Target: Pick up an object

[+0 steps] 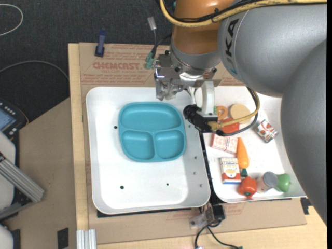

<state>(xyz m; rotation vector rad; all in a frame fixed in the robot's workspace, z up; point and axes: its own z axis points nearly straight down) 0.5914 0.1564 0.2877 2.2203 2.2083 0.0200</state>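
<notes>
Teal divided plate (152, 131), one, two cartons (224, 143) (230, 170), one carrot (242, 152)

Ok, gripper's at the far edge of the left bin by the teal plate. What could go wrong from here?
1. The gripper hangs by the far wall of the left bin; coming down, it may strike that wall or the teal plate.
2. The plate is wide and shallow, so a grasp may slip.
3. In the right bin, the carrot lies beside a small box; a pick there might drag neighbours.
</notes>
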